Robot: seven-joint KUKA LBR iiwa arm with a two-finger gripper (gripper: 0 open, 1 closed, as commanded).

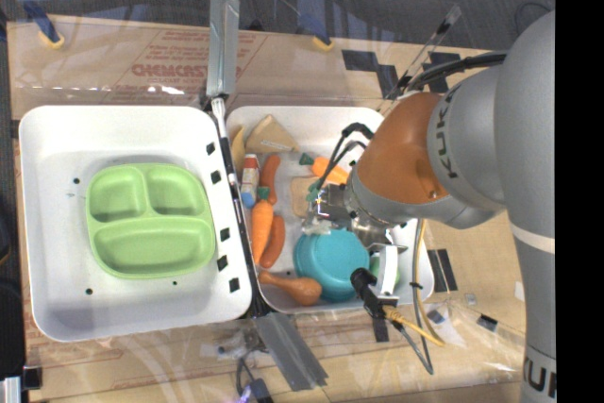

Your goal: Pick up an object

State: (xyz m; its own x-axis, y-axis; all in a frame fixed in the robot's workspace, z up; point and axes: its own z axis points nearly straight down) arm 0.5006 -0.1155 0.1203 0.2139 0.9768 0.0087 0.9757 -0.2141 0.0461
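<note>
The right bin holds a heap of toy food: a tan wedge, a small bottle with a red cap, an orange carrot, a red-orange sausage, a brown drumstick and a teal bowl. The arm's wrist hangs over the bin's right half and covers what lies under it. My gripper points down just above the teal bowl's upper rim, near a tan block and an orange piece. Its fingertips are lost in the clutter.
In the left bin lies a green divided plate. A grey divider rail runs between the bins. The arm's bulk fills the right side of the bench.
</note>
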